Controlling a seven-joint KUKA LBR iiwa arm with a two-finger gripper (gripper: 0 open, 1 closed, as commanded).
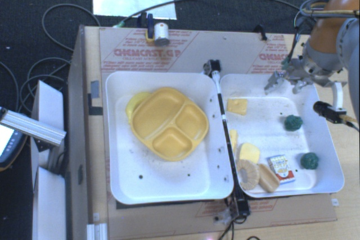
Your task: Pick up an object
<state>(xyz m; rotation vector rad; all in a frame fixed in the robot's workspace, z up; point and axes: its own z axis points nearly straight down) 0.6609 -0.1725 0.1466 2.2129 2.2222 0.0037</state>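
Above the right bin's [332, 168] far edge, the pincer [279, 80] hangs with fingers spread, gripping nothing; two green balls [293, 122] lie well apart below.

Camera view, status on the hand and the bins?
Hand over right bin's far edge, holding nothing. Food pieces lie loose there; nearest, cheese slice. Yellow tray in left bin.

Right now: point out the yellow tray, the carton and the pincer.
yellow tray [169, 122], camera view, centre divider.
carton [280, 168], camera view, top face.
pincer [274, 82], camera view, between fingertips.
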